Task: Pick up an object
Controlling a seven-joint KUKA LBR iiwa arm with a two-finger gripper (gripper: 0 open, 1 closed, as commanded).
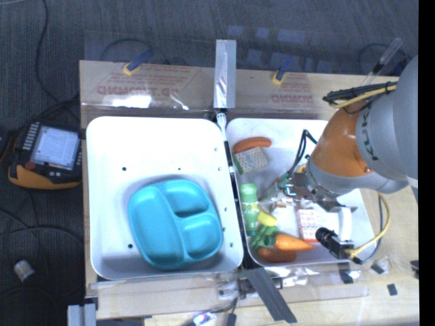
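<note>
The right bin [353, 212] holds a sausage [252, 143], a grey sponge-like pad [250, 159], a green bottle [249, 197], a yellow piece [265, 218], a carrot with green top [289, 242], a brown-red item [275, 255] and a white and red packet [307, 224]. My gripper [292, 189] is low in the middle of this bin, just right of the green bottle and above the packet. The arm's orange band [343, 151] and grey wrist cover most of it.
A blue divided plate [177, 223] lies in the left bin [115, 148]. A metal post [225, 73] stands at the back between the bins. A handheld device [44, 155] lies on the floor at left. Cables run along the right bin's right side.
</note>
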